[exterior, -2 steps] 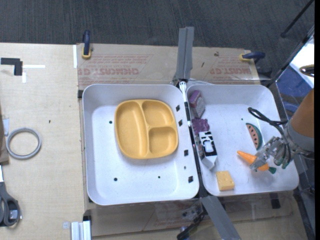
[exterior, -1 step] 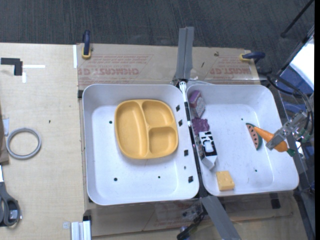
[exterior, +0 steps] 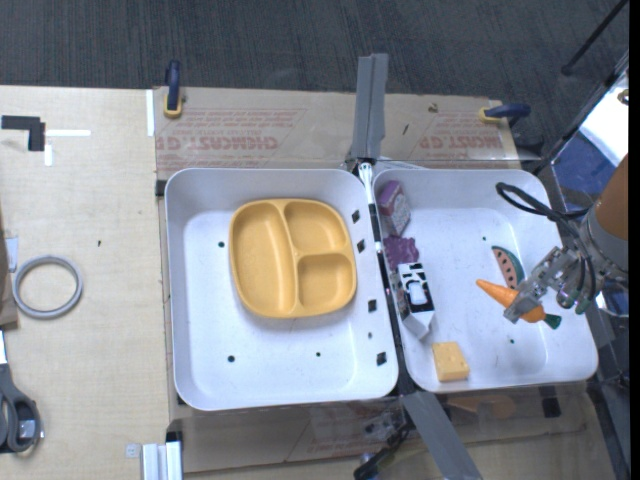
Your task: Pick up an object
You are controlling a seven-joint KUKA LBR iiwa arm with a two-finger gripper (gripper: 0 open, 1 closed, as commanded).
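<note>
Metal two-finger gripper (exterior: 527,306) at the frame's right edge, low over the right white bin (exterior: 470,230), jaws seemingly closed around the orange toy carrot (exterior: 500,293), slice-shaped watermelon toy (exterior: 508,264) just above, yellow sponge block (exterior: 451,361) lower left, yellow divided plate (exterior: 293,258) in left bin (exterior: 200,298)

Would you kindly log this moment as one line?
gripper over carrot | right bin | grasp unconfirmed

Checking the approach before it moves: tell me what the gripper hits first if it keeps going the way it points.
Most likely the toy carrot: the gripper points down-left in the right bin, with the carrot at its tip. Height above it is unclear.
</note>
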